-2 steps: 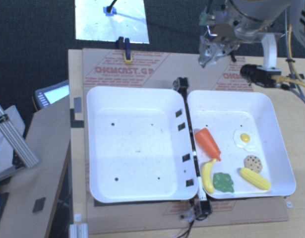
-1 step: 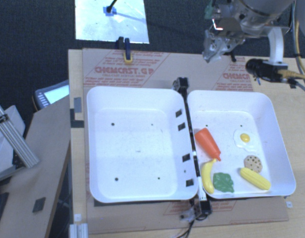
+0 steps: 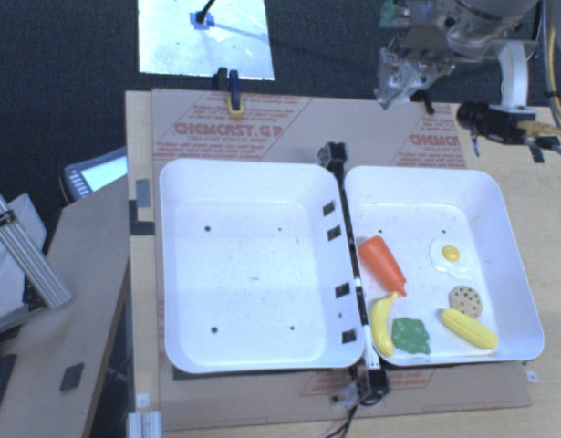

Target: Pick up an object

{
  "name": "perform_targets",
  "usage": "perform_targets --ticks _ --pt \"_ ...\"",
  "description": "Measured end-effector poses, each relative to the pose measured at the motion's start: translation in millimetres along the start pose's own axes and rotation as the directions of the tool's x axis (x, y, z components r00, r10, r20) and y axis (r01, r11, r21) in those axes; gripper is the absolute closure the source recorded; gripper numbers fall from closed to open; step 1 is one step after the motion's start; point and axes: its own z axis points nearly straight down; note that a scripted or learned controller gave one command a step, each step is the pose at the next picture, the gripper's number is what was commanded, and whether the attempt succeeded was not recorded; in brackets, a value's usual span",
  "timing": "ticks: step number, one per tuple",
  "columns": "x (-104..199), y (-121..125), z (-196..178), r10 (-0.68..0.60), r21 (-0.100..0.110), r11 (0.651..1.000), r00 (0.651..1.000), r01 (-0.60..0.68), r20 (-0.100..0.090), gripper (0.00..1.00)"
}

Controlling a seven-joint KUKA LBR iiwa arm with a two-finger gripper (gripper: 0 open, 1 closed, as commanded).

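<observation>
Nearest the camera, five toy foods crowd the front half of the right-hand bin [image 3: 499, 208]: a smooth yellow corn cob [image 3: 469, 328], a leafy green piece [image 3: 410, 336] touching a curved banana [image 3: 382, 324], a speckled round cookie [image 3: 464, 300], a flat fried egg [image 3: 450, 255] and a tapered orange carrot [image 3: 382, 259] lying close to the divider. All look like hard, glossy plastic on slick white walls. Judging by the layout, a descent on the banana risks catching the green piece or the bin wall, and rounded shapes could squirt sideways. The left-hand bin [image 3: 171, 245] sits beside it on printed cardboard [image 3: 289, 121]. Farthest back, the gripper [image 3: 400, 88] hangs high beyond the bins, carrying nothing; how wide its claw stands cannot be told.
</observation>
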Motion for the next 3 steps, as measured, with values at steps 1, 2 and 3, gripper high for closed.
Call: perform_targets --ticks 1,2,3 --pt "0 1 -11 -0.004 -0.002 1.0 1.0 0.004 0.0 1.0" --pt "0 1 -22 -0.007 -0.004 1.0 1.0 0.007 0.0 1.0" --pt "1 1 -33 -0.011 -0.007 1.0 1.0 0.011 0.0 1.0"
